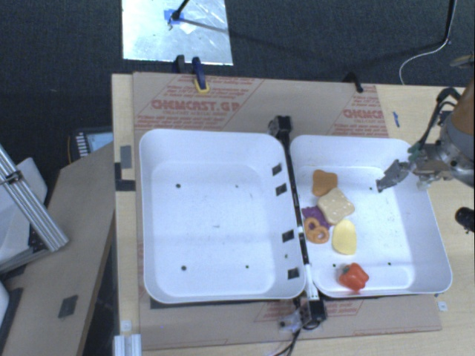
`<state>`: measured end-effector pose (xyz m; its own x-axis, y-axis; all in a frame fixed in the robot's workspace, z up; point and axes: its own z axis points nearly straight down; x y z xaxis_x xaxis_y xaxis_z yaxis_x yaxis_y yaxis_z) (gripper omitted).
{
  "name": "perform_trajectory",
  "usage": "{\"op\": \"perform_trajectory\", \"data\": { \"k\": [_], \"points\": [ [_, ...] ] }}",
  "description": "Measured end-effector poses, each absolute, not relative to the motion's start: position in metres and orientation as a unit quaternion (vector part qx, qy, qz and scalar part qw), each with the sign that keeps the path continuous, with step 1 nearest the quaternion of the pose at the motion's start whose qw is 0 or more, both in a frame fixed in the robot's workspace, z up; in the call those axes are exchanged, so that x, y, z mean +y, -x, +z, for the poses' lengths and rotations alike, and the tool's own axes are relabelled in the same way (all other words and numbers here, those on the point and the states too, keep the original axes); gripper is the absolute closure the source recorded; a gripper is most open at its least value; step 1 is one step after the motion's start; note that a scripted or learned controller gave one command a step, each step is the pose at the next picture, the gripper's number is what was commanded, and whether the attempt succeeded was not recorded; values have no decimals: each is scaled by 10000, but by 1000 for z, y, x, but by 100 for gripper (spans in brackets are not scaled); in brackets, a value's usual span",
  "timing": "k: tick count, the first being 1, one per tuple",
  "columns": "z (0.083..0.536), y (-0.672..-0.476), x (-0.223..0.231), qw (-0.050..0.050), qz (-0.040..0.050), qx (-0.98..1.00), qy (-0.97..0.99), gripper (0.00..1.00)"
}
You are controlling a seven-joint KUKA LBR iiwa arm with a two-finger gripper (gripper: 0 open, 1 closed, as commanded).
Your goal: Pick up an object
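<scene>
Cardboard sheeting (223, 99) covers the tabletop (85, 199), and two shallow white bins sit on it side by side. Left bin (215, 213) has a bare white floor with a few small dark dots. Black clips (288, 236) run down the seam where the two rims meet. Right bin (415, 243) holds a cluster of toy foods close to its left wall: a brown bread-like piece (323, 182) at the top, a pale tan slice (336, 205) touching it just below, a purple piece (312, 216) with an orange ring (318, 232) beside the seam, a yellow oval piece (344, 237) just right of the ring, and a red pepper (354, 276) apart from them near the front rim. Further right, the tool (389, 177) hangs over the bin's back right part, well apart from the foods, with nothing between its tips; whether it is spread or pressed together I cannot tell. Its grey arm (453, 150) enters from the right edge.
</scene>
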<state>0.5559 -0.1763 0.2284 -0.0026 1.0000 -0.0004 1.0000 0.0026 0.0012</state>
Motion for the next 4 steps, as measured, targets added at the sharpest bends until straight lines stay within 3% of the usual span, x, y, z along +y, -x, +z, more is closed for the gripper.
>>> {"op": "perform_trajectory", "data": {
  "k": [1, 2, 3, 4],
  "points": [
    [196, -487, -158, -26, -9, 7073, -7069, 0],
    [80, -486, -127, -10, 2, 7078, -7064, 0],
    [95, -488, -129, 13, 14, 7076, -7066, 100],
    [190, -523, -48, 36, 44, 7116, -7026, 100]
  ]
}}
